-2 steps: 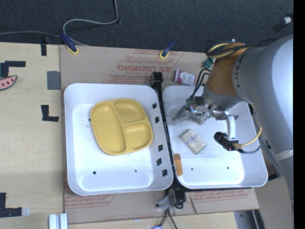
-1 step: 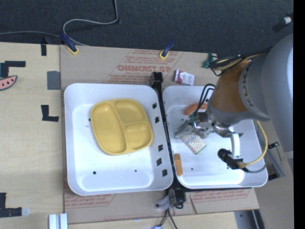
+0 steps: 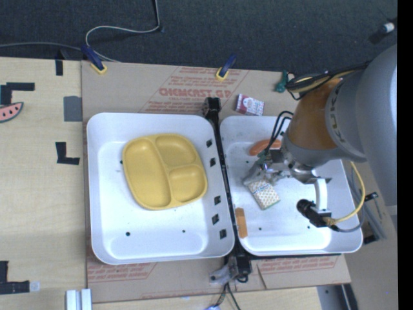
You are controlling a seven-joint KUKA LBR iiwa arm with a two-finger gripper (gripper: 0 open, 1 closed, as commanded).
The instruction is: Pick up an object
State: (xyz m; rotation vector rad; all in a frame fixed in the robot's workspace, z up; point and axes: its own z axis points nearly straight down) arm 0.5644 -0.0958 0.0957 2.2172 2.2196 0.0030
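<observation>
Leftward, a yellow plate (image 3: 165,170) is lying in the left bin (image 3: 106,237). Along the right bin's (image 3: 335,241) nine o'clock wall an orange stick (image 3: 241,221) is resting. Near centre a speckled packet (image 3: 263,193) is lying tilted, the gripper (image 3: 266,170) hovering at its twelve o'clock; its state I cannot tell. An orange piece (image 3: 260,146) is peeking out at the arm's (image 3: 342,115) nine o'clock.

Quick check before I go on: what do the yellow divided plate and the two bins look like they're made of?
Yellow divided plate: likely moulded plastic, matte to slightly satin, uniform colour with soft rounded compartment ridges. Left bin and right bin: probably smooth white plastic, judging by rounded corners and thin raised rims, though painted metal can't be ruled out.
</observation>
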